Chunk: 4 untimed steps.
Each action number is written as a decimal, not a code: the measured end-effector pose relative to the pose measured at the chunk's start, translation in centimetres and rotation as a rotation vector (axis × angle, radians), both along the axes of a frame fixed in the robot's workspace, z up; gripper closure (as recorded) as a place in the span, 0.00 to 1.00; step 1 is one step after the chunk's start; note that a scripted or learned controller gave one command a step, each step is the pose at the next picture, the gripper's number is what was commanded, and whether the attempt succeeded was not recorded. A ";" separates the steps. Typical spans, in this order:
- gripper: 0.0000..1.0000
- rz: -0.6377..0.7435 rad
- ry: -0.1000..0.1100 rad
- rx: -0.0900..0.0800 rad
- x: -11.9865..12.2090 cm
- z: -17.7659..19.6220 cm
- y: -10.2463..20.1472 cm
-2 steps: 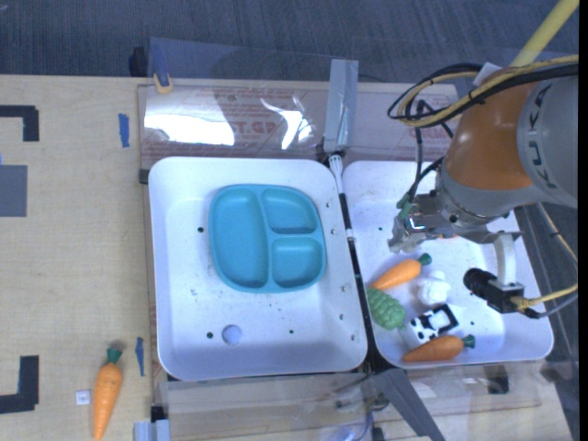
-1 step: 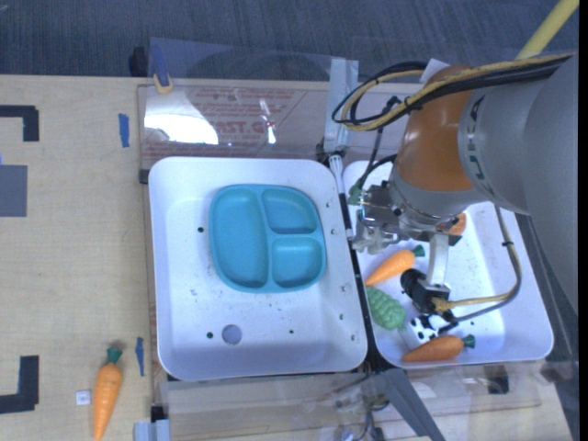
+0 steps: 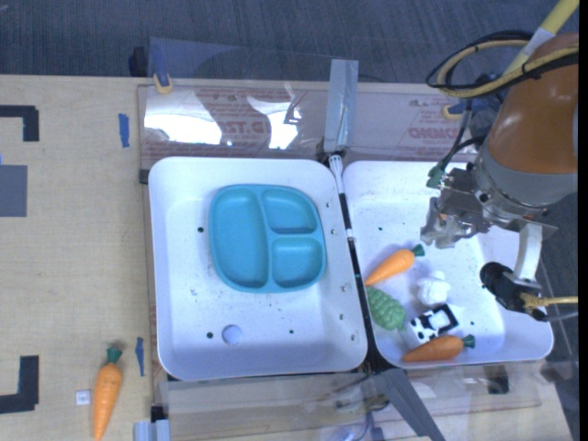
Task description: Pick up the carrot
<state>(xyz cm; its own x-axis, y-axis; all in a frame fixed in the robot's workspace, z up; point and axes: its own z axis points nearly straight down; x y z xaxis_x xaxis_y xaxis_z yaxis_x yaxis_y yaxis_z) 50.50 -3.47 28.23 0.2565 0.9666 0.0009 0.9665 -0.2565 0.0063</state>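
An orange carrot [image 3: 390, 266] with a green top lies slanted in the right bin [image 3: 524, 338], near the bin's left wall. A second carrot [image 3: 435, 348] rests along that bin's front edge. A third carrot [image 3: 107, 390] lies outside the bins on the wooden bench at the lower left. My gripper [image 3: 445, 226] hangs over the right bin, just above and to the right of the first carrot's leafy end, and nothing shows in its grasp.
A blue divided plate [image 3: 268, 237] sits in the left bin [image 3: 179, 274]. The right bin also holds a green bumpy toy [image 3: 387, 310], a white object [image 3: 432, 290] and a black-and-white object [image 3: 433, 322]. Yellow and black cables [image 3: 478, 67] loop behind the arm.
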 end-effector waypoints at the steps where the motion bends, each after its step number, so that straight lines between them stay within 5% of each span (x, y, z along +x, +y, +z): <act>1: 0.00 0.003 0.007 0.000 -0.1 -0.3 0.2; 2: 0.00 0.041 0.017 0.000 1.6 -10.2 -2.5; 3: 0.00 0.331 0.001 -0.001 4.9 -19.5 -6.8; 4: 1.00 0.329 -0.004 -0.003 5.0 -18.3 -6.8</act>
<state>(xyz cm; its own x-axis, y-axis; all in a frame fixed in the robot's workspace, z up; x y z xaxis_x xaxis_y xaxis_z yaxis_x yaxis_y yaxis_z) 55.55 -10.31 9.90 -0.0699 0.9976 -0.0017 0.9975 0.0699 0.0109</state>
